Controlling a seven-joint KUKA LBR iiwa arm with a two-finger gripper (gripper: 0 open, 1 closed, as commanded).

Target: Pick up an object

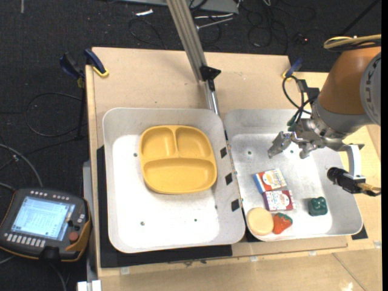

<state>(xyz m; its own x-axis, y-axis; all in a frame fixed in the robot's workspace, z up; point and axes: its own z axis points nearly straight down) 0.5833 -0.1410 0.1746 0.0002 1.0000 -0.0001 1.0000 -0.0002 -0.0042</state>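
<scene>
Hovering over the far middle of the right-hand shallow white bin, the metal two-finger gripper has its fingers spread apart with nothing between them. Near that bin's front edge lie a small white-and-red carton, a purple box, a round cream disc touching a red toy, and a dark green block. A yellow divided plastic tray sits in the left bin.
</scene>
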